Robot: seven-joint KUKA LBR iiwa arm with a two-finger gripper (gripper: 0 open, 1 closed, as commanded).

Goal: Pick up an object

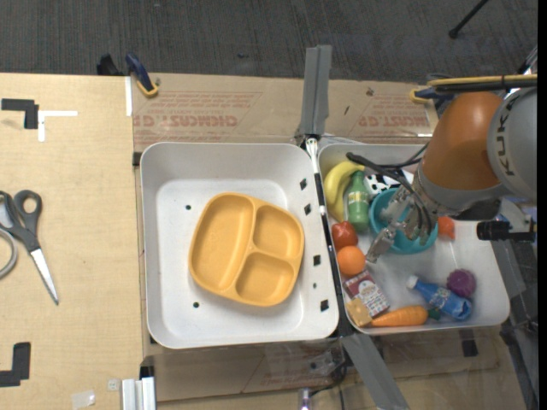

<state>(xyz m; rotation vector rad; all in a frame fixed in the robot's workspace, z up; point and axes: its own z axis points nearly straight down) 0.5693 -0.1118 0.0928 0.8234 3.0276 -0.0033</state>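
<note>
The grey arm (466, 152) (orange-banded) reaches in from the right, tool (386, 236) lowered.

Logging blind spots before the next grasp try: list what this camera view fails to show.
- Hand: its grip state is too small and cluttered to read in the camera view.
- Round teal bowl: partly covered by the hand and wrist.
- Black-and-white spotted item: mostly hidden behind the yellow banana and arm cables; identity unclear.
</note>
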